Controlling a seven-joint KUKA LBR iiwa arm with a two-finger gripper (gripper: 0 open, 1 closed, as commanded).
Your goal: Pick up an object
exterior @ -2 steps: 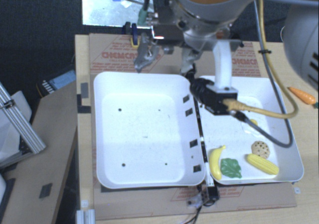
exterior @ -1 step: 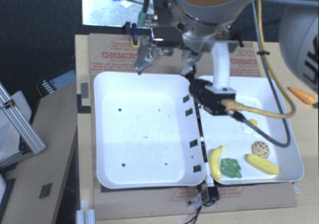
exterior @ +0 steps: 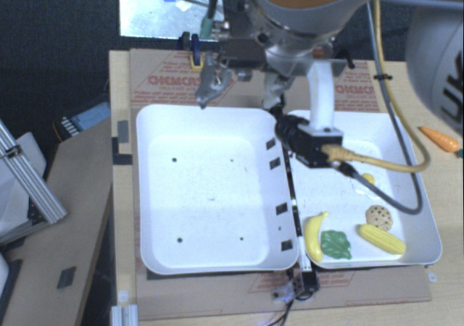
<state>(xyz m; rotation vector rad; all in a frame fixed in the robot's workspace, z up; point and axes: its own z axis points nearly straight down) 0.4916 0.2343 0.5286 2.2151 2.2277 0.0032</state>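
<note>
The shallow white plastic bin on the left (exterior: 156,172) is seen bare apart from a few dark specks on its floor. Above its far rim, the metal-fingered end effector (exterior: 209,89) is held high over the cardboard-covered desk (exterior: 159,74), with nothing seen between its fingers; whether those fingers are wide or narrow cannot be told from this slant. In the shallow white bin on the right (exterior: 428,234), the candidate objects are gathered near the front: a yellow toy banana (exterior: 313,236) just beside a green leaf-shaped piece (exterior: 336,244), then a round speckled biscuit (exterior: 378,216) and a yellow corn cob (exterior: 382,239). An orange carrot-shaped toy (exterior: 439,138) lies outside on the desk. The pick is judged not yet begun: an approach, descent, grasp and lift are all left.
</note>
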